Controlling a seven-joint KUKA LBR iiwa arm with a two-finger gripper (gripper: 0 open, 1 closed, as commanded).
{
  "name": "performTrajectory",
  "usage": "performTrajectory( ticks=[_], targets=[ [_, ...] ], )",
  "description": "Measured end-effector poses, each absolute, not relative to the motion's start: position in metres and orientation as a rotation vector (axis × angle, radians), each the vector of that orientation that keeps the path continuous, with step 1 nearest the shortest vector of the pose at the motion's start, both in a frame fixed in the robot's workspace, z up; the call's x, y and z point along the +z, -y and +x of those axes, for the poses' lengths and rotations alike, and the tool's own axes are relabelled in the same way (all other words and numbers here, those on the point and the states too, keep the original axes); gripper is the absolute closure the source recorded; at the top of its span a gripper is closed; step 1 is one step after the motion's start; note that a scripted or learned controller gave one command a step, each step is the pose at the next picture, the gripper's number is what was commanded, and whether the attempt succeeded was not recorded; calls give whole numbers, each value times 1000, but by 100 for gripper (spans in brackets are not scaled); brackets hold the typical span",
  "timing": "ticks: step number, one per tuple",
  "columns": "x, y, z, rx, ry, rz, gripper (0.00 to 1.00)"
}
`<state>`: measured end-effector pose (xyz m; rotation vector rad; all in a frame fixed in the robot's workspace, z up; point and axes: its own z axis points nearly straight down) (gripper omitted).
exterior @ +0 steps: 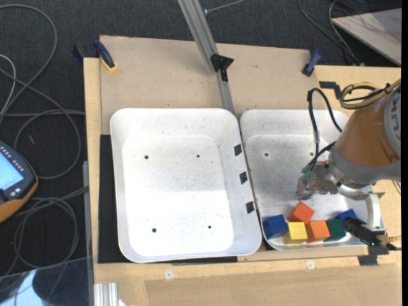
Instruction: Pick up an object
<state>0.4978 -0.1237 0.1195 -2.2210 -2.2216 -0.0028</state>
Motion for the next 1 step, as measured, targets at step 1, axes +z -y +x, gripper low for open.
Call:
performTrajectory(
  ticks=[1],
  targets=[
    [164, 129, 498, -5, 2226, -2224, 100]
  ],
)
